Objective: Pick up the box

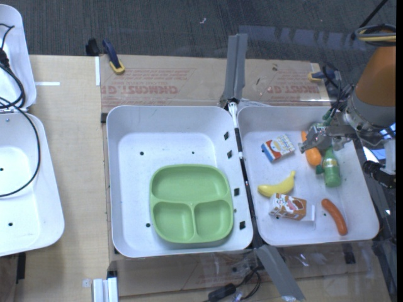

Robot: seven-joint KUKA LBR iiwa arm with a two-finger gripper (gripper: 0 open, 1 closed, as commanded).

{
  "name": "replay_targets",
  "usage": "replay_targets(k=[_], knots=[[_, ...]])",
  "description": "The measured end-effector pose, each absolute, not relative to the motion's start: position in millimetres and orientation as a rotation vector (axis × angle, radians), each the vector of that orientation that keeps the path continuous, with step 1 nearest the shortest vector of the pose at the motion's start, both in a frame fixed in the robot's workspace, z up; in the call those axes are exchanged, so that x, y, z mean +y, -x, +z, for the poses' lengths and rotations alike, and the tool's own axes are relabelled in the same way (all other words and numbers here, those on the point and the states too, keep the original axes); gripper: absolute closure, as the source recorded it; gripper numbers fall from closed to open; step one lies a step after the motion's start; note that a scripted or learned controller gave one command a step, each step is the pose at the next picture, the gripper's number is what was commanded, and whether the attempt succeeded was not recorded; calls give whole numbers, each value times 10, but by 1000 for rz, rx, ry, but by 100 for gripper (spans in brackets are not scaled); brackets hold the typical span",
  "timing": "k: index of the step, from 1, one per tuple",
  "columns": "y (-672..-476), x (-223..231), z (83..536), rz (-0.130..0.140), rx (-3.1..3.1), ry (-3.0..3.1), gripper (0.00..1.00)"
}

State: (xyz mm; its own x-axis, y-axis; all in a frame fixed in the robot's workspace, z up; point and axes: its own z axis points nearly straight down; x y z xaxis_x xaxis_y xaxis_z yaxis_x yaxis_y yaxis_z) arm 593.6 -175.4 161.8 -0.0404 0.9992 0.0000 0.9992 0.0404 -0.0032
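looking down at your desk [69,68], you see the box [278,148] lying in the right bin [371,228], near its back left part, apart from the arm. your gripper [315,140] hovers at that bin's back right, just over an orange [313,157] and beside a green bottle [331,171]. a banana [278,185], a carton [288,207] and a sausage [334,216] lie nearer. a green tray [191,202] sits in the left bin [119,168].
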Motion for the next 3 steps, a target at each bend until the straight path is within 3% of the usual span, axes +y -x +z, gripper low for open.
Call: replay_targets(k=[1,2,3], knots=[[-5919,-1655,2341,2,-2248,2195,0],[-6003,-956,1098,5,-2208,2230,0],[-6008,-960,1105,4,-2209,2232,0]])
